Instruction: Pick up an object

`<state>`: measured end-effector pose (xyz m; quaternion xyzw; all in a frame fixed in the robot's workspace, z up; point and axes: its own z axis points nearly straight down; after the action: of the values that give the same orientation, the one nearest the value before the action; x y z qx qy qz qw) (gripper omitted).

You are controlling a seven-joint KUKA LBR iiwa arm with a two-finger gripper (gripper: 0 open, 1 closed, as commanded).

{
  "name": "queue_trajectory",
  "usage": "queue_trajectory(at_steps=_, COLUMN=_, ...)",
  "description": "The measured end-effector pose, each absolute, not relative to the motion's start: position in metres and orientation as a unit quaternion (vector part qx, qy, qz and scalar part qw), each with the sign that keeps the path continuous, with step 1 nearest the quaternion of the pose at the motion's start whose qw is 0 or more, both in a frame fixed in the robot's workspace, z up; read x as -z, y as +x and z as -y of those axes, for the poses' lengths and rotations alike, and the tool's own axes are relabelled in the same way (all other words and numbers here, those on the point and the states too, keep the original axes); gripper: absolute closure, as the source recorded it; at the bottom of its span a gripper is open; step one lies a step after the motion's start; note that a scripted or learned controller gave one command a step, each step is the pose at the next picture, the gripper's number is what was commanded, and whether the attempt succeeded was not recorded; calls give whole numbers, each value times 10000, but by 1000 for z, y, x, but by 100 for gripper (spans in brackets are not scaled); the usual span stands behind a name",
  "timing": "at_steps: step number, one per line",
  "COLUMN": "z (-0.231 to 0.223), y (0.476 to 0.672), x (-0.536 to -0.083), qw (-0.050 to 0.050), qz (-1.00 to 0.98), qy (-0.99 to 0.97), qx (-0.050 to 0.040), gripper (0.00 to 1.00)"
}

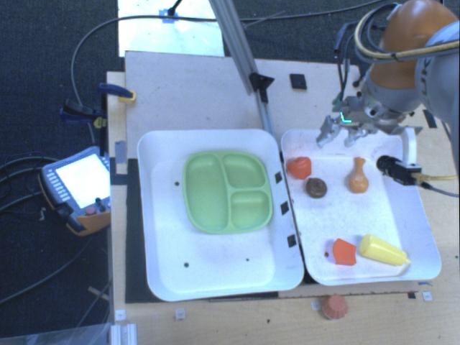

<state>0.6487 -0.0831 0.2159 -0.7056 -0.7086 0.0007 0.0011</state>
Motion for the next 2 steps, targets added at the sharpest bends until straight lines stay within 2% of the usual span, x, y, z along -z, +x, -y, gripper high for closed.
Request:
queue_trajectory(at_steps=1, z=83, y=650, x=-218, qw=-4, qz=7088, qy=-7054, qx=6, gripper=0)
queue_trajectory(at_steps=2, z=90, y=651, x=-174, qw=-3, qz=7076, qy=-7066, qx=-4, gripper=0)
